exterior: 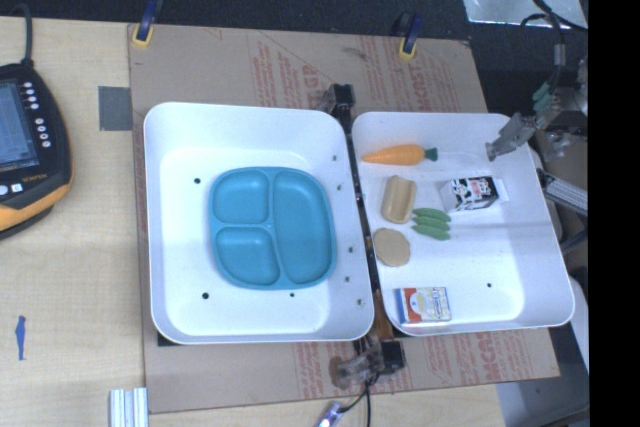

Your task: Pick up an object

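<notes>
The end effector (508, 141) hovers over the right bin's (520, 265) far edge.

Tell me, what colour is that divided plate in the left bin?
Light blue. The divided plate with three compartments shows best in the camera view from above.

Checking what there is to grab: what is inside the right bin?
The right bin holds a carrot, tan block, green pods, round cookie, small carton and a box. Anything beneath them is hidden.
</notes>
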